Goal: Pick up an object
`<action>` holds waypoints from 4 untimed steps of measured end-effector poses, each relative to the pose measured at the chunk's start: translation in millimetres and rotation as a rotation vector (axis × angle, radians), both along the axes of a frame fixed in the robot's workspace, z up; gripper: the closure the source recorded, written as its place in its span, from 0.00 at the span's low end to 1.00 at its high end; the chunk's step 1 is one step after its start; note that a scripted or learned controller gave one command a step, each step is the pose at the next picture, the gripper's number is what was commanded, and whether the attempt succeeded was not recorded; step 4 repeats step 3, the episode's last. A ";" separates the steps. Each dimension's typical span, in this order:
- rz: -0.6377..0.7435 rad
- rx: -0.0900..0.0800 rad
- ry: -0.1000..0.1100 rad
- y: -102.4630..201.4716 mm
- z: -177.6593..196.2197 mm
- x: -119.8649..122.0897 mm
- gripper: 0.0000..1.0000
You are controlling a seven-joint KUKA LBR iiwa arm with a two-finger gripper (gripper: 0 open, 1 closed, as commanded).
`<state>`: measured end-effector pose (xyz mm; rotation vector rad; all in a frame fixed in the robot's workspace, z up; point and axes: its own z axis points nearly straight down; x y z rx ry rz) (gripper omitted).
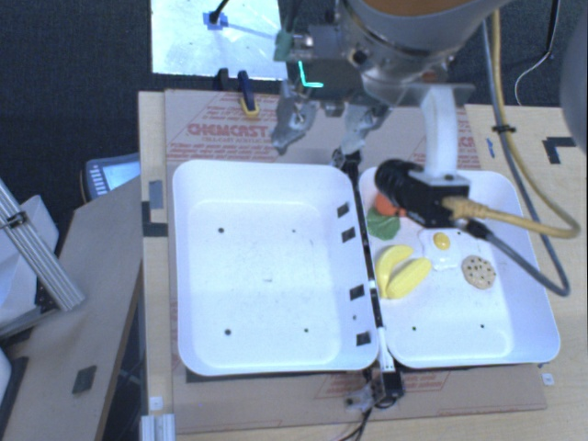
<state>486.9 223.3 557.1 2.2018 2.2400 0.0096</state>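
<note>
While the fingers (292, 125) hang spread wide and hold nothing above the bins' far edge, the banana (402, 272) waits in the right bin (528, 338). Come down straight over it, then squeeze gently.

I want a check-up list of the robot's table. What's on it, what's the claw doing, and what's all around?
Surface: two white bins side by side, left bin and right bin, on cardboard.
Job's things: in the right bin, banana, fried egg toy, cookie, orange and green toy, part hidden.
Clutter: nothing seen.
Grippers: gripper open, holding nothing, above the bins' far edge.
Cables: yellow cable across the right bin.
Surroundings: silver sheet behind the bench.
</note>
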 end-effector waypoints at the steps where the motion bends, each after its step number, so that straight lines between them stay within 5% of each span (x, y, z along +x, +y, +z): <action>1: 0.004 0.001 -0.003 0.1 11.4 0.4 1.00; 2: 0.005 0.001 -0.002 0.0 11.0 0.3 0.00; 3: 0.008 0.003 -0.004 0.0 22.6 0.7 1.00; 4: 0.008 0.003 -0.004 0.0 22.6 0.7 1.00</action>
